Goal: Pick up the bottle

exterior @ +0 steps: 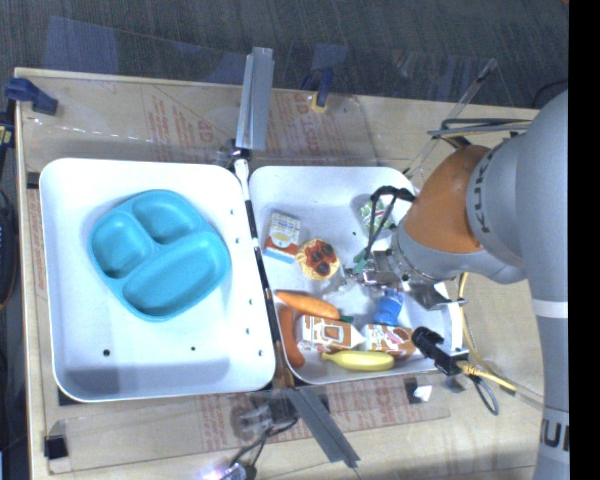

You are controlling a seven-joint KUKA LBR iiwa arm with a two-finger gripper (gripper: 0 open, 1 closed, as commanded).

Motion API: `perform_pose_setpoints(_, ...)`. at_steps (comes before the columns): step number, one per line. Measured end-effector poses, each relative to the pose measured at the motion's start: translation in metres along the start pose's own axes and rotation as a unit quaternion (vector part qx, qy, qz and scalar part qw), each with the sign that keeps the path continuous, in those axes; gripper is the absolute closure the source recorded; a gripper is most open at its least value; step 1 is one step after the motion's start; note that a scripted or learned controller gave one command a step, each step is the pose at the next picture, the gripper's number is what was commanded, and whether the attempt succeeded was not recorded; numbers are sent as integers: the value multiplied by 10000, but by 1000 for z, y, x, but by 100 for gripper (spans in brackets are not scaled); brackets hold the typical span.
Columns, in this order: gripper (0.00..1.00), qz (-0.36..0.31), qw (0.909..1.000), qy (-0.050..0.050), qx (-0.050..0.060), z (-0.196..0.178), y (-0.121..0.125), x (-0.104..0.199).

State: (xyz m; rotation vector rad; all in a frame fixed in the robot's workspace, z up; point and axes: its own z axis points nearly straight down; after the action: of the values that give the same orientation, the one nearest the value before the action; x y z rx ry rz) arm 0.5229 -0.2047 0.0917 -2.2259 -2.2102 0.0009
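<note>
The bottle (383,311), a small pale one with a blue part, lies in the right bin (325,186) near its right wall, partly hidden under the wrist. My gripper (378,280) points down into this bin, directly over the bottle's upper end. The grey arm with its orange band (448,213) reaches in from the right and covers the bin's right side. Whether the gripper touches the bottle is hidden from this angle.
Crowded around the bottle are a carrot (307,304), a banana (359,360), a printed carton (332,335), a waffle with berries (318,259) and a small box (283,232). The left bin (70,348) holds a blue divided plate (160,253).
</note>
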Motion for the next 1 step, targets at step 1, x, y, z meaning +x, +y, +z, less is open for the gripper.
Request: perform_pose_setpoints(1, 100, -20, 10000, -1, 8, -10, 0, 0)
